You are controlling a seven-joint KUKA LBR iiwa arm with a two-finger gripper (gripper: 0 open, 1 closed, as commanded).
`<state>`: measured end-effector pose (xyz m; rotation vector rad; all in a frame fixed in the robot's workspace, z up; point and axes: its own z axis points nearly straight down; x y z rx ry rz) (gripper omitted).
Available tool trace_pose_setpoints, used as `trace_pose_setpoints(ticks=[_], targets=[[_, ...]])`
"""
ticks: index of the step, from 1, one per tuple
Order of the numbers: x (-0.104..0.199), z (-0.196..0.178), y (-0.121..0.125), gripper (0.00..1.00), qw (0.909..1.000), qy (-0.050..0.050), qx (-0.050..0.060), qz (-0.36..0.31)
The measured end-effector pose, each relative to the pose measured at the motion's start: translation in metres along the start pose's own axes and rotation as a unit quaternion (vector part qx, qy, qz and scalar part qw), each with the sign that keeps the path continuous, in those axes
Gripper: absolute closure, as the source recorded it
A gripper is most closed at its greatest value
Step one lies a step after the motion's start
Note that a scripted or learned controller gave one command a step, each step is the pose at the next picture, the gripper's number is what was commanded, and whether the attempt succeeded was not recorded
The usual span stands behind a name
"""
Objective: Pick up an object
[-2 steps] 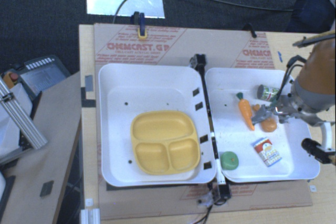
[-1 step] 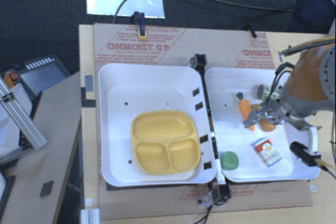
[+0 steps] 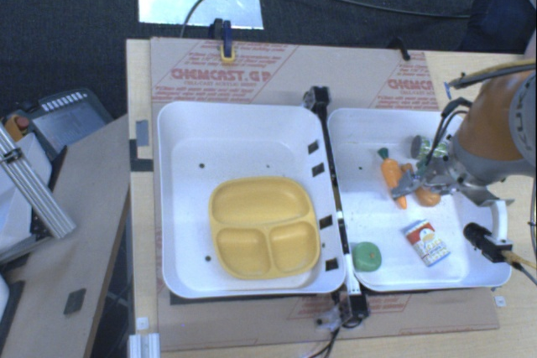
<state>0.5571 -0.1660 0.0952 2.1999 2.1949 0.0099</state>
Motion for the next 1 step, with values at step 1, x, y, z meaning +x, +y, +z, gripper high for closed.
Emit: trace_pose_setpoints(ticks=[1], targets=[[-0.0016, -0.0136, 0.0025, 1.0, 1.0, -0.001, -0.003, 0.0]])
